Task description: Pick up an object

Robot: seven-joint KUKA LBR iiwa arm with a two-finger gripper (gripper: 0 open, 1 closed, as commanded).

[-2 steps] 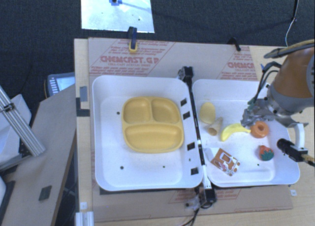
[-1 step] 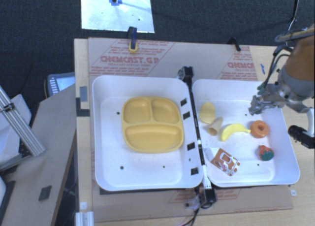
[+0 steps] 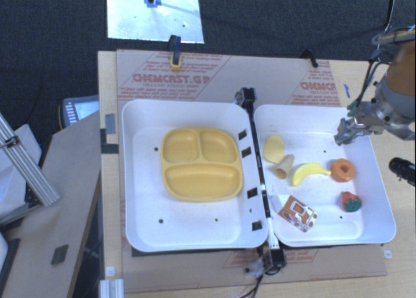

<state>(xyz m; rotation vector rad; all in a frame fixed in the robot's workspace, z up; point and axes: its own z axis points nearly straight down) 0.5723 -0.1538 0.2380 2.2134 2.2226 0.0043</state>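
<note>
Two shallow white bins side by side on the counter, which is covered with printed cardboard. In the left bin, a yellow divided tray, three compartments, lying flat near the middle. In the right bin, a scatter of small toy foods: a pale yellow piece close to the divider, a tan cone-like piece just below it and touching or nearly touching a yellow banana, an orange ring-shaped doughnut just right of the banana, a small orange-and-green item lower right, and a white-and-orange printed packet tilted near the front edge.

Grey arm with its orange band reaching in from the right, wrist above the far right corner of the right bin. Hand hanging over the upper right part of that bin, above the doughnut and apart from it, well clear of the other pieces. Nothing visibly between the fingers. Open or closed: cannot tell, the tips too small and blurred against the white floor of the bin.

Beyond the counter, a light square panel on the dark floor.
</note>
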